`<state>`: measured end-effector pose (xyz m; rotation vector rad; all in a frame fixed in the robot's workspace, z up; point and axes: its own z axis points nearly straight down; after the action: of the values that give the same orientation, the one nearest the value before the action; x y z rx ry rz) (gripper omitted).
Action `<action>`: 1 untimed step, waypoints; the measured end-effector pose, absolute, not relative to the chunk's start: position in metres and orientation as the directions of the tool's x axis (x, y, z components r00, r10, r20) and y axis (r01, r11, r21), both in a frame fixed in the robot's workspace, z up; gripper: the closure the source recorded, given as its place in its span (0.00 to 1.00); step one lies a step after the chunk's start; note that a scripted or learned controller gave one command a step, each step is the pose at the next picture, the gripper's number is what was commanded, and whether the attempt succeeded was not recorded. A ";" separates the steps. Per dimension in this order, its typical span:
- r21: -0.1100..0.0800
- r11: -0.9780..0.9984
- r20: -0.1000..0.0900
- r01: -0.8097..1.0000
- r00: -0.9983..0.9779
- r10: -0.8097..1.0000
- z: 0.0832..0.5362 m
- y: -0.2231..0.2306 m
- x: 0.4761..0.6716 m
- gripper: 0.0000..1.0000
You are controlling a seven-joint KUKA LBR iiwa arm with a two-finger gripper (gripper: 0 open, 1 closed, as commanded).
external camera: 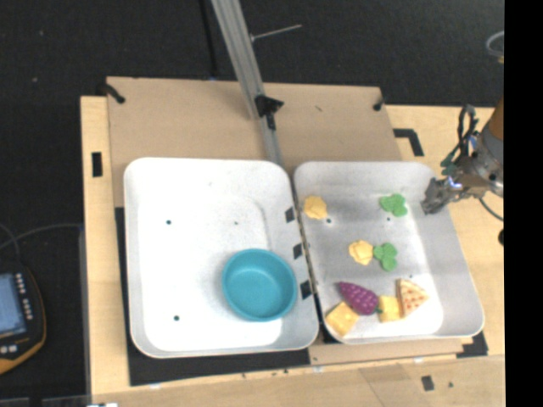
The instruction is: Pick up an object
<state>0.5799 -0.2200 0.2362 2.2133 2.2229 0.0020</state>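
Hanging at the right edge of the frame, the gripper (436, 196) sits over the upper right corner of the right bin (356, 176), just above its rim. Nothing lies between its fingers; whether they are spread or closed I cannot tell, since they are small and dark against the rim.

Nearest to it is a green toy piece (393, 203), a lumpy, clover-like shape lying on the bin floor to the left of the gripper and slightly lower, near but apart. Further down the frame, near the bin's middle, a pale yellow shell-shaped piece (361, 252) touches a second green piece (387, 256). Another yellow piece (316, 208) lies by the bin's left wall. Along the lower edge sit a purple, bumpy grape-like piece (358, 298), a yellow block (342, 319), a small yellow piece (389, 309) and a wedge like a pizza slice (411, 296), crowded together and mostly touching. All look like smooth moulded plastic.

The left bin (170, 193) holds a round teal bowl (259, 284) in its lower right part, glossy and shallow. Both bins are white, with rounded corners, resting on a tan bench (97, 253). A grey metal rail (242, 53) runs from the top of the frame down to the gap between the bins. A handheld controller (15, 312) lies at the lower left edge.
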 end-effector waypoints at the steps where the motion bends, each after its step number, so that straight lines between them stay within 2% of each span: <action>1: 0.001 0.003 0.000 1.000 -0.003 1.000 0.241 -0.180 0.576 1.00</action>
<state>0.5756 -0.1797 0.2414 2.2172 2.2238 0.0013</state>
